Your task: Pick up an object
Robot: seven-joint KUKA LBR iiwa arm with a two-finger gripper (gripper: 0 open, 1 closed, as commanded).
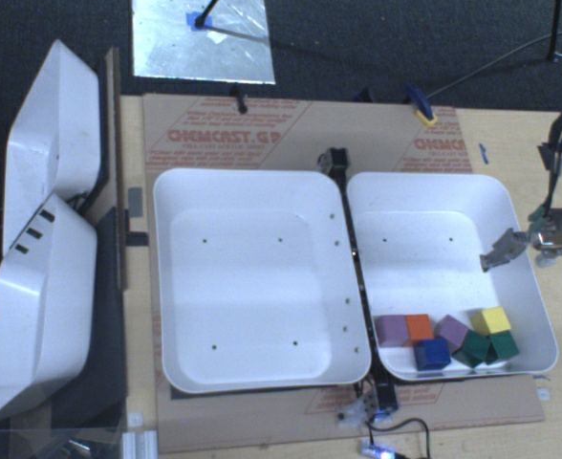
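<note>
Several small blocks lie bunched along the near wall of the right bin point(424, 208). From left to right they are a purple block point(391, 329), an orange block point(419, 326), a blue block point(432, 353), a second purple block point(451, 331), a green block point(472, 350) and a yellow block point(494, 319). My gripper point(504, 250) reaches in over the right bin's right rim as a grey tip. It is well behind the blocks and apart from them, and only a little of the arm shows at the frame's edge.
The left bin point(252, 275) sits beside the right one, with a black clamp point(336, 159) at the joint between them. Both rest on a cardboard sheet point(224, 132). White covers point(42, 256) stand at the far left, and a metal plate point(203, 27) lies behind.
</note>
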